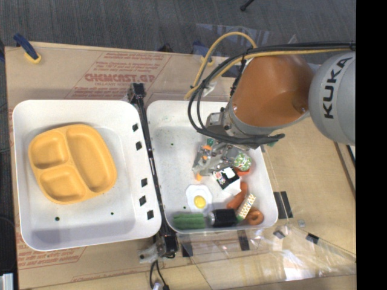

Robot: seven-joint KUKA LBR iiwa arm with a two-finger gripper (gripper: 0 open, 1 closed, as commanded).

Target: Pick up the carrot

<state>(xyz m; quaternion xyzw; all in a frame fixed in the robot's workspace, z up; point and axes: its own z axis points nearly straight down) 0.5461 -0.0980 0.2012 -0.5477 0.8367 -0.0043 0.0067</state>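
Note:
The carrot is mostly covered: a small orange tip (198, 176) pokes out just below the gripper (208, 160), and an orange-and-green bit (208, 144) shows just above it. The gripper is down in the right bin (166, 162), near its middle, under the grey wrist with the orange band (269, 89). Whether the carrot is gripped is hidden by the wrist.
Just right of the gripper lie a green-and-red round item (243, 162) and a black-and-white piece (228, 177). Along the front of the bin are a fried egg (198, 198), a cucumber (188, 221), a black block (224, 217), a sausage (242, 192) and a pretzel (255, 216). A yellow divided plate (71, 162) lies in the left bin.

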